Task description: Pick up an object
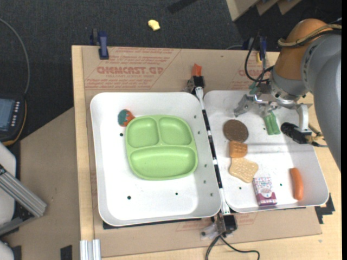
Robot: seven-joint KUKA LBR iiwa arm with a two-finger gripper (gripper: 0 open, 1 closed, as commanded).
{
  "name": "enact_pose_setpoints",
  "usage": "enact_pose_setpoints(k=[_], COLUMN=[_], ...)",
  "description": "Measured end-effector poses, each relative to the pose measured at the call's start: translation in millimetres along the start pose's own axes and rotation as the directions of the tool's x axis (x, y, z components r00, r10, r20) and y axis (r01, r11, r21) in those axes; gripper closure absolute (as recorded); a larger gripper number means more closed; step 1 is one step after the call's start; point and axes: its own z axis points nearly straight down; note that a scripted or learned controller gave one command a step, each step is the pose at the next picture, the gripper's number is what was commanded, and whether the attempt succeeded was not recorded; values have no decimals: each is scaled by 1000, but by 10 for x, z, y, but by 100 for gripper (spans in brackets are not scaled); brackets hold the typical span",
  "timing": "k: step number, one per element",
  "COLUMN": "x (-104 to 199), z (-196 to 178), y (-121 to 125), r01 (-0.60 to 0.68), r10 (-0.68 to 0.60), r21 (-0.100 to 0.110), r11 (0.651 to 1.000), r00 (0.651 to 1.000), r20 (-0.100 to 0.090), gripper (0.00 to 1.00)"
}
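Note:
My gripper (269, 112) hangs over the back of the right bin (320, 169), with its fingers spread wide apart. A small green stick-shaped object (271, 124) lies on the bin floor in the gap between them, and neither finger touches it. Left of it lies a round brown cookie (236, 130). In front of the cookie are an orange cracker piece (238, 149) and a tan waffle-like cracker (243, 170). A pink and purple carton (264, 190) and an orange sausage-shaped toy (297, 183) lie near the front.
The left bin (108, 194) holds a green divided plate (160, 147) and a small red and teal toy (125, 117) at its back left. A black part (295, 132) sits by the gripper's right side. Clamps and cables stand along the back edge of the bench.

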Motion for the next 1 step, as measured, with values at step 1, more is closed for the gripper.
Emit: enact_pose_setpoints(k=[1], x=[-474], z=[-124], y=[-248], r01=[1], r10=[-1], r21=[5], r11=[1000], r00=[1000], r20=[-16], gripper=[0])
